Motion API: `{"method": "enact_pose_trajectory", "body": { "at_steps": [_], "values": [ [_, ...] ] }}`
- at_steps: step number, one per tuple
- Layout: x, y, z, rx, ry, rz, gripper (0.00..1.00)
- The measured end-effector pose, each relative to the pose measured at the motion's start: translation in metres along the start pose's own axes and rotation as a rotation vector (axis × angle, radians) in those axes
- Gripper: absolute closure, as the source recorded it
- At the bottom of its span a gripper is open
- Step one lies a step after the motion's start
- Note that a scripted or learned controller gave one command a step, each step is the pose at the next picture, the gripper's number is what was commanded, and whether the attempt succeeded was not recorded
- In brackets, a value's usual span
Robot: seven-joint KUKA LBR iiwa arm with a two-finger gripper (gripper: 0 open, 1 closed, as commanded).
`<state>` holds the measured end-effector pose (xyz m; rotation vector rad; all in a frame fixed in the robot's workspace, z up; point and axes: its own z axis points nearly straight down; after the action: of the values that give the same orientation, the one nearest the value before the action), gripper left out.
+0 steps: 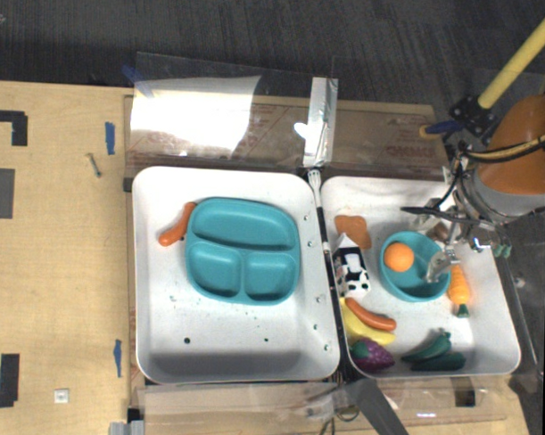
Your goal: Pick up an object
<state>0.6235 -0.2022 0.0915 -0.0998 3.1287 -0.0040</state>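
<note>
Claw (446, 259) over round teal bowl's (411, 281) rim, grip unclear, smooth orange ball (398, 257) inside, glossy white bin (496, 340).

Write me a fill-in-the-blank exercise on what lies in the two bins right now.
1. The teal divided tray lies in the ____ bin.
2. The orange ball sits inside a teal ____.
3. The hand hangs over the ____ bin.
4. The sausage touching the tray's left edge is ____ in colour.

Missing words: left; bowl; right; orange
</note>
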Motion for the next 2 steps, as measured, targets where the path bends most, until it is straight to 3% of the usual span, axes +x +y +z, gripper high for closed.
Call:
{"method": "enact_pose_trajectory", "body": {
  "at_steps": [1,2],
  "values": [
    [0.026,0.065,0.000,0.000,-0.002,-0.092,0.00],
    [0.065,0.101,-0.001,0.002,-0.005,-0.320,0.00]
  ]
}}
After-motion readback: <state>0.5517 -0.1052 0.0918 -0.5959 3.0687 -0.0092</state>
